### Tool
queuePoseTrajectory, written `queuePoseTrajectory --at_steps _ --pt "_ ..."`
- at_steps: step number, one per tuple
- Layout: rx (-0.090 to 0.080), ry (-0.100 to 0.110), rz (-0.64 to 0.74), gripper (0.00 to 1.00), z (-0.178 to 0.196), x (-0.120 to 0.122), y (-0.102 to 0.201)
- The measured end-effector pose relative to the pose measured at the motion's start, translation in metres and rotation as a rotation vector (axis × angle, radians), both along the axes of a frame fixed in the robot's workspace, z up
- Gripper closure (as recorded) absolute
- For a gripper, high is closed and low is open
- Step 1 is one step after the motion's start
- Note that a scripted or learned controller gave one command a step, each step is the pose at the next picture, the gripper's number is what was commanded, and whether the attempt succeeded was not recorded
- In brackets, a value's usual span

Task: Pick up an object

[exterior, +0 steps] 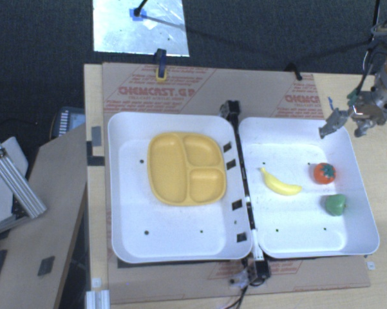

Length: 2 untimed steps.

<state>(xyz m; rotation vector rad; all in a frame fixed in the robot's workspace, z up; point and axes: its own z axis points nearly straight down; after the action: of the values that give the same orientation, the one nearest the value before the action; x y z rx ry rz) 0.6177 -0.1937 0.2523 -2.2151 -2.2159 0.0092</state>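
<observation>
In the right bin [290, 237] lie a yellow banana [280, 183], a red tomato-like fruit [322, 172] and a green fruit [335, 204]. My gripper [344, 125] hovers over the bin's far right corner, above and behind the red fruit, apart from every object. Its two grey fingers [328, 123] are spread apart with nothing between them.
The left bin [129, 237] holds a yellow divided plate [185, 168]. A black hinge strip [239, 172] runs between the bins. Cardboard lies under both bins. A metal sheet [140, 17] sits on the dark floor behind the bench.
</observation>
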Motion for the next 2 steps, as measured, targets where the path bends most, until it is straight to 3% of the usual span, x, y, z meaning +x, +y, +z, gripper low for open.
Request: queuePoseTrajectory --at_steps 1,2 --pt "-0.003 -0.012 0.003 0.00 0.007 0.002 0.001" --pt "-0.002 -0.010 0.001 0.00 -0.036 -0.004 -0.001"
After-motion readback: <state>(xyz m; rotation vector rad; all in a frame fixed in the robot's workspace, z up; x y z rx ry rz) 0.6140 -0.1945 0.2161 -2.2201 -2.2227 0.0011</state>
